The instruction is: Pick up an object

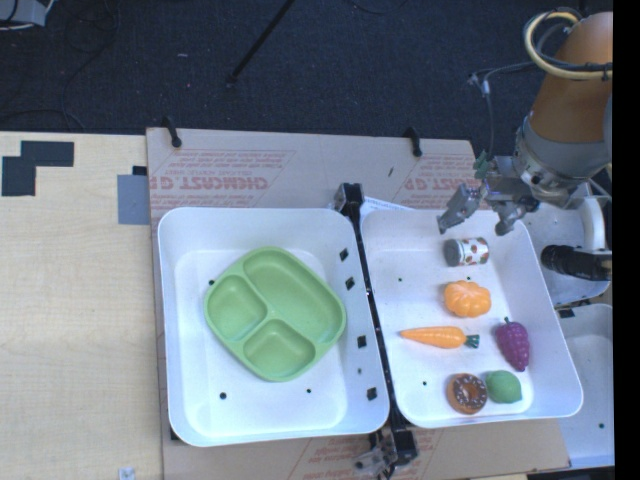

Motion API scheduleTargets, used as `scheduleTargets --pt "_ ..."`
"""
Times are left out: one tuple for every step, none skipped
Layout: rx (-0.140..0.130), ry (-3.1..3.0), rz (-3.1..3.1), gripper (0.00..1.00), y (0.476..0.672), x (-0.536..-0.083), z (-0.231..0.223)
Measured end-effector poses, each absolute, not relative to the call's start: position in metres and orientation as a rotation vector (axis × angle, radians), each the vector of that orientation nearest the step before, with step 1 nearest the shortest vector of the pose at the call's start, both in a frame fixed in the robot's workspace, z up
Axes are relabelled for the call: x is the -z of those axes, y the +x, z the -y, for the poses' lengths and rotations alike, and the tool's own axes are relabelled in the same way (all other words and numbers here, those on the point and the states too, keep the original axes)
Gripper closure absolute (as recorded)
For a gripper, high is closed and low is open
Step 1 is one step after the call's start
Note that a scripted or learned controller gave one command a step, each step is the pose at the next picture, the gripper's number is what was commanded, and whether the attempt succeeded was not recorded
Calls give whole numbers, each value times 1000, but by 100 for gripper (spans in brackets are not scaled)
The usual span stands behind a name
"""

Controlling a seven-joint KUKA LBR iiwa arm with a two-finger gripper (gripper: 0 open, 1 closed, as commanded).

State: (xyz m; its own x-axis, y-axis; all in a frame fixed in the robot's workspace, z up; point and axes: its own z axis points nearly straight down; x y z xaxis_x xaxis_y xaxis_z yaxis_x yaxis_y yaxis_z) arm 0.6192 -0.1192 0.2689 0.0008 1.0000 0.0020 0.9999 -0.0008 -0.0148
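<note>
Two shallow white bins sit side by side on the table: one left bin and one right bin. The left bin holds a single item, one green divided plate with three compartments, lying flat near the bin's middle. The right bin holds six items: one small can lying on its side near the far end; one orange pumpkin-shaped toy just in front of it; one toy carrot lying crosswise with its green stem toward the right; one purple bunch of grapes to the right of the carrot; one brown doughnut at the near end; and one green rounded fruit touching the doughnut on its right. One grey arm with an orange band reaches in from the right. Its gripper hangs over the far right corner of the right bin, just above the can, jaws spread apart and holding nothing.
</note>
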Motion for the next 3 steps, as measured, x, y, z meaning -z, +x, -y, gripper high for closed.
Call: scheduleTargets --pt "-3 -2219 2221 0 621 -276 119" --pt "-8 -2218 2217 0 628 -225 125" --pt "-7 -2217 2217 0 624 -181 124"
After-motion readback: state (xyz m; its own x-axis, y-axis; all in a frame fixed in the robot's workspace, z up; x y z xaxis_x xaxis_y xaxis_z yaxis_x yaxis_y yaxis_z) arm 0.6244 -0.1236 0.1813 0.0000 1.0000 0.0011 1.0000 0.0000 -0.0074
